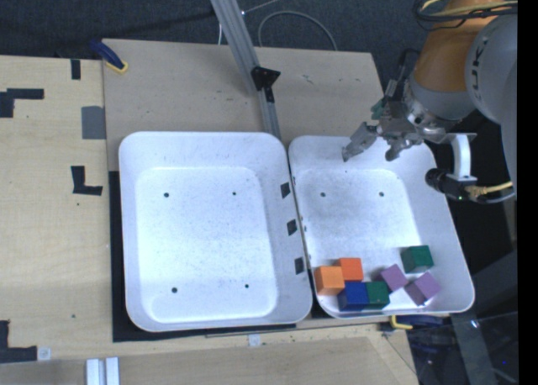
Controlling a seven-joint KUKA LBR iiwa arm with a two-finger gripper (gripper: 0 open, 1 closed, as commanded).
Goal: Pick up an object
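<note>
Two shallow white bins are being borne side by side on a tan bench (185, 81), the left bin (206, 144) beside the right bin (437, 224). Over the right bin's far edge the gripper (371, 149) is being held with its fingers spread apart and nothing between them. Well apart from it, the blocks are being kept crowded in the near corner: orange blocks (340, 274), a blue block (355, 293), green blocks (416, 257) and purple blocks (422, 287). A grasp is likely being endangered by that crowding and the bin wall, where fingers could be jammed or neighbours dragged along.
</note>
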